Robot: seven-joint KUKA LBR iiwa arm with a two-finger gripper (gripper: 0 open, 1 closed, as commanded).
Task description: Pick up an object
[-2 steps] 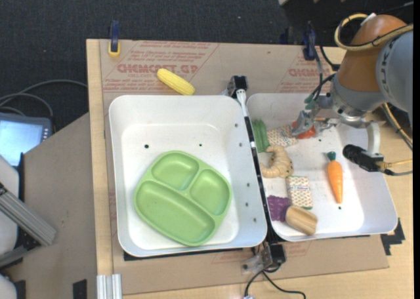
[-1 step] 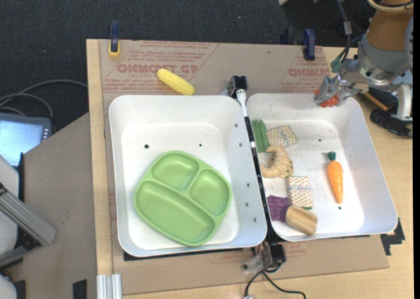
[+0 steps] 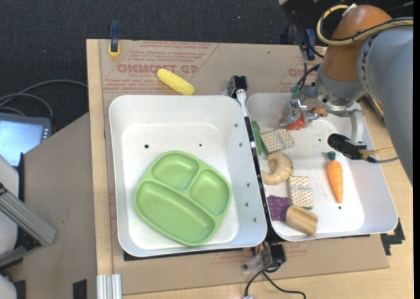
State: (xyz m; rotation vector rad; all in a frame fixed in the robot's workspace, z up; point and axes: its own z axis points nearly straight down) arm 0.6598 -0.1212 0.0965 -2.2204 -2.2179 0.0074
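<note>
Reading this as the approach step: the two-finger gripper (image 3: 296, 111) hangs over the shallow white right-hand bin (image 3: 357, 207), up and view-left of the orange plastic carrot with a green top (image 3: 335, 181), on the carrot's far side from the camera. Directly below it sits a small red-orange object (image 3: 296, 122), too small to identify; from its position I'd take that as the pick target. Can't tell whether the gripper is spread, pressed together or pinching the piece, because the view is too coarse there. To do this well, come down straight and centred on the red-orange object, then close only once it's bracketed. It lies much closer to the bin's far wall than the carrot does, so watch rim clearance on the descent. A flat green-and-white patterned packet (image 3: 276, 140) lies just beside the target, view-left of the carrot's top; don't clip it or drag it along. A beige curled pastry-shaped toy (image 3: 277, 168) sits level with the carrot, view-left, well out of the way. After closing, lift slightly and check that the piece rises with the gripper before committing. The carrot has bare bin floor around it, so it looks like the easier fallback if this grasp slips.
</note>
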